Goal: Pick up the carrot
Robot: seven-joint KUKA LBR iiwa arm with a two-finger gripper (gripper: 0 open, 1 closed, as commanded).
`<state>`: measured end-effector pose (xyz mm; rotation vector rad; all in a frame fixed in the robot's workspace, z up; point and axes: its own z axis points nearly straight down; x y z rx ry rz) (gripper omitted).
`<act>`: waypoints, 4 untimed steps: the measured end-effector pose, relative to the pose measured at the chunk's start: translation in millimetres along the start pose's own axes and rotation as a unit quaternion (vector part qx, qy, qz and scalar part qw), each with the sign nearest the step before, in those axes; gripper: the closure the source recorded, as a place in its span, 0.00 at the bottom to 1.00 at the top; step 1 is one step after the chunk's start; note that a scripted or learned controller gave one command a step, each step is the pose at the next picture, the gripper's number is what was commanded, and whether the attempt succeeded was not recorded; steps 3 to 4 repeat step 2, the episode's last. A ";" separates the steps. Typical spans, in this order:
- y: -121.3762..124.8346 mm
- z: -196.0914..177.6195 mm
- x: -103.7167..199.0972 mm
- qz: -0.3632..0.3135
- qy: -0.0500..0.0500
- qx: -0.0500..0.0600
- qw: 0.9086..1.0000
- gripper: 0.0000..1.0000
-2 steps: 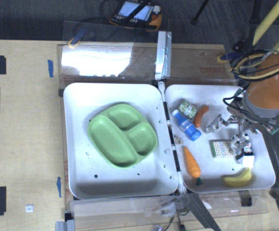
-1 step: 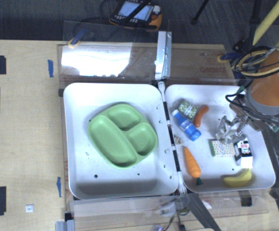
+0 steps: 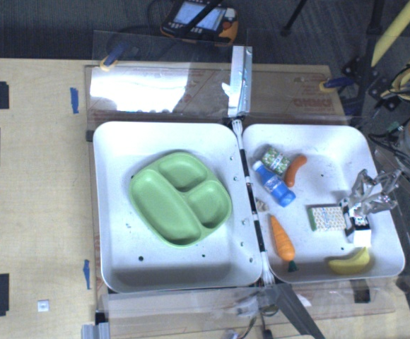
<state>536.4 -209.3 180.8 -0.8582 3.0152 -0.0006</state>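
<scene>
Carrot (image 3: 282,238) lies in the right bin (image 3: 332,136) near its left wall, green end toward the front edge. Gripper (image 3: 361,205) hangs over the bin's right side beside a patterned card (image 3: 326,218), well apart from the carrot; can't tell finger state.

We count two white bins (image 3: 113,189), one green plate (image 3: 180,198), one carrot (image 3: 282,237), one banana (image 3: 349,261), one blue bottle (image 3: 275,186), one sausage (image 3: 295,169), one small can (image 3: 276,160), one patterned card (image 3: 327,218)
</scene>
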 end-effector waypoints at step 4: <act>-13.9 88.1 1.1 0.105 -0.002 0.004 0.994 1.00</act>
